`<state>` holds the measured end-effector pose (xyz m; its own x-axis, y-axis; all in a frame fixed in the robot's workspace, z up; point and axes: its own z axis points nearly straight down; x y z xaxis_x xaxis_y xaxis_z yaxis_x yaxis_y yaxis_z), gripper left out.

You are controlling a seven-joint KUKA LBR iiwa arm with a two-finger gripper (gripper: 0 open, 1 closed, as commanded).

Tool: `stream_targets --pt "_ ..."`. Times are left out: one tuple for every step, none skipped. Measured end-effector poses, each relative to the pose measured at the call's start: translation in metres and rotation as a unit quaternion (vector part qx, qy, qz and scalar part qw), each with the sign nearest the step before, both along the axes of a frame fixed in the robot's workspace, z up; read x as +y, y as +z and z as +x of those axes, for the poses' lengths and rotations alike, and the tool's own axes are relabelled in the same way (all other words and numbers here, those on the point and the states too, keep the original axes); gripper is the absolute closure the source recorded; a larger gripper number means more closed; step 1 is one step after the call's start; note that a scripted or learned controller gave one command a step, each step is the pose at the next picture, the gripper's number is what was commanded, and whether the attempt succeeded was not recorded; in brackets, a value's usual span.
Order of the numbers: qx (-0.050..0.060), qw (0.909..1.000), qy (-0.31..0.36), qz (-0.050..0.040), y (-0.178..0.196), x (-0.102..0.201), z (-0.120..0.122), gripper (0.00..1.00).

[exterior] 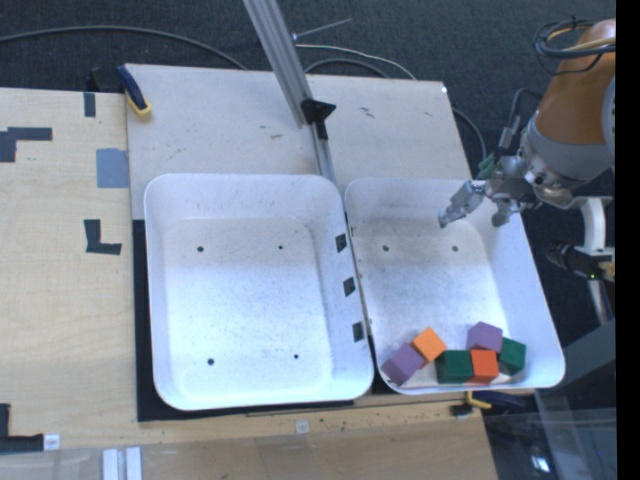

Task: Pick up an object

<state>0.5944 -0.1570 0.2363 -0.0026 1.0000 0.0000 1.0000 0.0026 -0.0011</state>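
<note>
My claw [472, 206] hangs over right bin [520, 268], far end, fingers spread, nothing btwn them. Small matte blocks [457, 354], cube-ish w/ no clear long axis, sit clustered in near corner.

Six small blocks lie huddled in the right bin [520, 268], at its 6 o'clock edge. A purple block [403, 362] sits farthest toward 9 o'clock, tilted. Just beside it toward 1 o'clock is an orange block [429, 344]. A dark green block [455, 367] touches a second orange block [484, 365]. Above that one rests another purple block [485, 336], with a green block [513, 354] at 3 o'clock.
</note>
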Motion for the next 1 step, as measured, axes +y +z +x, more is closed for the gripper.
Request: stream_targets --pt "0.003 1.0000 -0.001 -0.0002 -0.1495 -0.0277 0.0147 0.00"
